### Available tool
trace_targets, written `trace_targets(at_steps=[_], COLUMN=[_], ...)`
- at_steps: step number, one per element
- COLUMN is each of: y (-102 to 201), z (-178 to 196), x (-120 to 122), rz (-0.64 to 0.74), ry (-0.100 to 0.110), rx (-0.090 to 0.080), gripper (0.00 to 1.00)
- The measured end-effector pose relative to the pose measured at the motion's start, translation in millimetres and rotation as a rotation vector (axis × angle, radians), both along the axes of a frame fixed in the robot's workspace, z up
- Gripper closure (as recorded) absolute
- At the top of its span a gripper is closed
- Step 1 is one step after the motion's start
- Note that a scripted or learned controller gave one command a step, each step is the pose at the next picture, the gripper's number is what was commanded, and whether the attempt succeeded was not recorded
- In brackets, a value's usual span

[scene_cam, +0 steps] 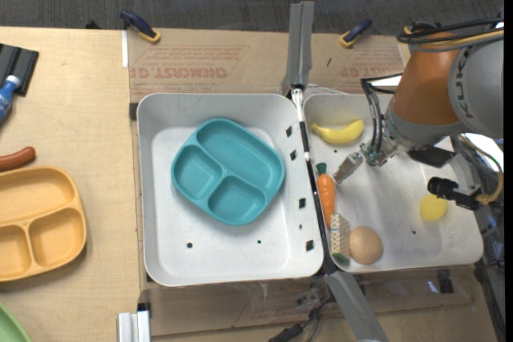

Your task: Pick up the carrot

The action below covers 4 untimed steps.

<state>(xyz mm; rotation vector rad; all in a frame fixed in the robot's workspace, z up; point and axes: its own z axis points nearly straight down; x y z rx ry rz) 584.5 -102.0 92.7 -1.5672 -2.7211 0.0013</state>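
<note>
The carrot (pixel 325 195), orange with a small green top, lies lengthwise against the left wall of the right bin (pixel 401 260). My gripper (pixel 353 164) hangs low over that bin, just up and to the right of the carrot's green end, a short gap away. Nothing shows in its grasp. The grey arm with its orange band (pixel 429 88) reaches in from the right above the bin.
In the right bin lie a banana (pixel 338 130) at the back, a yellow lemon (pixel 434 207) at right, a tan egg-shaped thing (pixel 365 244) and a speckled piece (pixel 337 235) at the front. A teal divided plate (pixel 228 171) sits in the left bin (pixel 160 252). A yellow tray (pixel 36 224) lies far left.
</note>
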Motion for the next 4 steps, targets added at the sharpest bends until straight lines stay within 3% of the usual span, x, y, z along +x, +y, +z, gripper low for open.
trace_targets(at_steps=[1,2,3,4], y=[-29.6,-30.3,-107.8,-94.9], z=[217.4,225.6,195.3,148.6], x=[-49.5,-48.6,-76.7,-61.9], rz=[0.046,0.045,-0.030,0.017], ry=[-0.005,-0.005,-0.001,-0.001], rx=[-0.002,-0.003,-0.002,0.000], gripper=[0.00,1.00,1.00,1.00])
